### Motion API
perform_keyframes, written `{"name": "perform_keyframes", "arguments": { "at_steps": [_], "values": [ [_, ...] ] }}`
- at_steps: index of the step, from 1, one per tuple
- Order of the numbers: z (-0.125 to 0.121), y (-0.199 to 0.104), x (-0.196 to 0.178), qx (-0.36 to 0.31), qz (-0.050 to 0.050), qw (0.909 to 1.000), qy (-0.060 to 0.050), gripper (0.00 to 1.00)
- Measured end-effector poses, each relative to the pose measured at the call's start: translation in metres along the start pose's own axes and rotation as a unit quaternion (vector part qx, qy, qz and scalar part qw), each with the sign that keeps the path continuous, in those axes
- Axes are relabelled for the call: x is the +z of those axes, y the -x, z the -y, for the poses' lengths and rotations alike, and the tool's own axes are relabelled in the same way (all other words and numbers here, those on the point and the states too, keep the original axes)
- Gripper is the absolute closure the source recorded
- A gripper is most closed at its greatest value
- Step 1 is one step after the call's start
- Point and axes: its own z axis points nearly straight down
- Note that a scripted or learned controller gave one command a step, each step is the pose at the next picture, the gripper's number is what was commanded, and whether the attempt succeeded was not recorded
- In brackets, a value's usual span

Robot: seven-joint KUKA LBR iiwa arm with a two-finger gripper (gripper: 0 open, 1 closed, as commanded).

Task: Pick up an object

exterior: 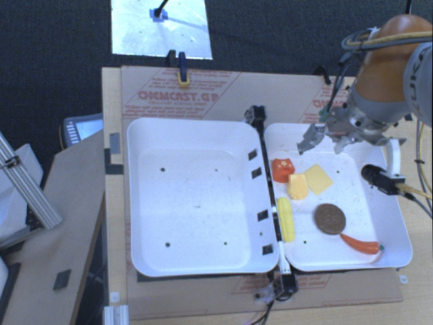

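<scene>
The right bin (392,208) holds several small objects. A red pepper piece (282,168) lies near its left wall, with a pale yellow flat wedge (318,179) and a small yellow block (298,186) beside it. A yellow corn cob (286,219) lies along the divider. A brown round disc (330,219) and an orange-red chili (360,244) sit nearer the front. My gripper (325,143) hangs over the far part of the right bin, above and behind the pepper piece. It is open with nothing between its fingers.
The left bin (135,181) sits beside the right one, joined by a black clip strip (264,181). Both rest on a cardboard sheet (183,93). A black cable connector (379,178) hangs over the right bin's right side.
</scene>
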Motion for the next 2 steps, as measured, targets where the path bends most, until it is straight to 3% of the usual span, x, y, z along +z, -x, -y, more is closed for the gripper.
{"name": "perform_keyframes", "arguments": {
  "at_steps": [1,2],
  "values": [
    [0.016,0.037,0.1,0.002,0.0,1.0,-0.004,0.0],
    [0.007,0.017,-0.008,-0.001,0.001,1.0,0.004,0.0]
  ]
}}
